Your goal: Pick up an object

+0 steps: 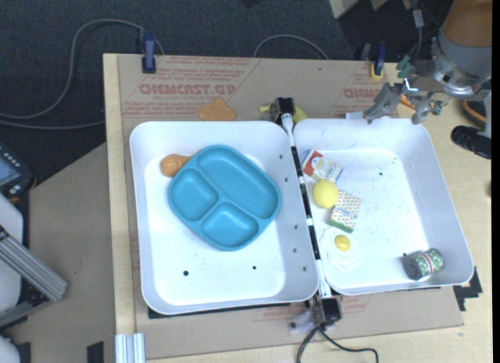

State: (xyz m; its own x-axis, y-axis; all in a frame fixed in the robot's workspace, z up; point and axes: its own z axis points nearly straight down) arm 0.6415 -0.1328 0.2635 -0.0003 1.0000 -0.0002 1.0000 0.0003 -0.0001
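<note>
My gripper [401,110] hangs over the far rim of the right bin [437,197], open, with nothing between its fingers. Inside that bin lie a yellow ball [325,193], a red and white packet [319,166], a small patterned box [345,211], a little yellow piece [342,241] and a green patterned can [423,262] in the near right corner. All of them lie well in front of and below the gripper. The left bin [156,268] holds a blue divided plate [223,195] and an orange object [171,165] at the plate's far left edge.
On the cardboard beyond the bins sit an orange lump [216,109] and a yellow and black item [280,108] at the bins' shared far corner. A black clip strip [305,205] runs between the bins. Cables trail across the dark floor behind.
</note>
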